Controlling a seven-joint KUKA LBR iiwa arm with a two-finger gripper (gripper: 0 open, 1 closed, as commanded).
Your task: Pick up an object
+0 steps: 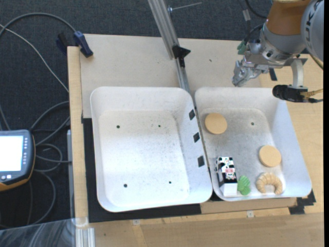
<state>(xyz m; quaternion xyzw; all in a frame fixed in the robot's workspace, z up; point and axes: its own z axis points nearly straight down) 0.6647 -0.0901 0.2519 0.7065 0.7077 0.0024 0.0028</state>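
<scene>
Raised over the bench just beyond the right white bin's [288, 118] far rim hangs my gripper [241, 77]; how my jaws stand I cannot tell. Inside that bin, closest to me, lies a round tan disc [216, 123]; a beige croissant-shaped piece [270, 183] rests by its front wall.

Table [128, 60] is light wood w/ a pale top, and a black mat [154, 209] peeks out under the bins along the front edge. Two shallow white bins sit right on it, touching side by side: left bin [103, 107] and right bin [293, 148]. There's also a blue clamp [82, 42] at the back left corner, and a metal rail [164, 24] runs diagonally down to where the bins meet.
</scene>
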